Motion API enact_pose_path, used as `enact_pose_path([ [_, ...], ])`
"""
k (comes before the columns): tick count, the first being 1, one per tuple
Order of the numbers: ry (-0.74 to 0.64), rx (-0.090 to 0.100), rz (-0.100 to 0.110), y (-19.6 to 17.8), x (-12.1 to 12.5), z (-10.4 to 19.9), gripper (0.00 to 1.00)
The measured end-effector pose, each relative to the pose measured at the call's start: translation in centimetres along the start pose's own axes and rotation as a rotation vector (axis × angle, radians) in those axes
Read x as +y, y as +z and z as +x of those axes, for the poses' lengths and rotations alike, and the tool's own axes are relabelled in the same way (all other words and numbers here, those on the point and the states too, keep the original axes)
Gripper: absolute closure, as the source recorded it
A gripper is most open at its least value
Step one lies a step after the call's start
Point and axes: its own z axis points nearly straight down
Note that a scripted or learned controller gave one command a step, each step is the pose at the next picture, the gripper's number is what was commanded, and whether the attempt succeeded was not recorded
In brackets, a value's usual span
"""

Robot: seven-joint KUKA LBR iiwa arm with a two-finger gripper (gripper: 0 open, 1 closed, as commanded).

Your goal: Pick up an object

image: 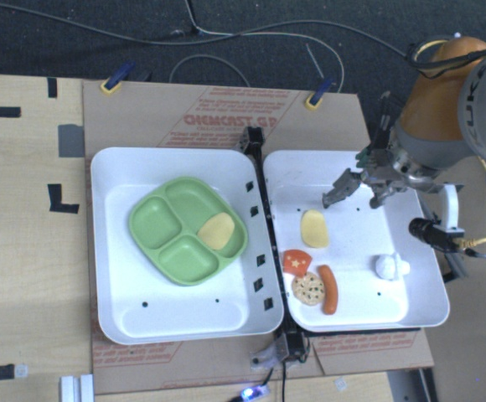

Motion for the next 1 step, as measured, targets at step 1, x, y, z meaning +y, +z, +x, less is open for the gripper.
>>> enact_pose_path([
  [1,-0.004,-0.002,-0.013,-0.77,0.28,0.04,0.0],
])
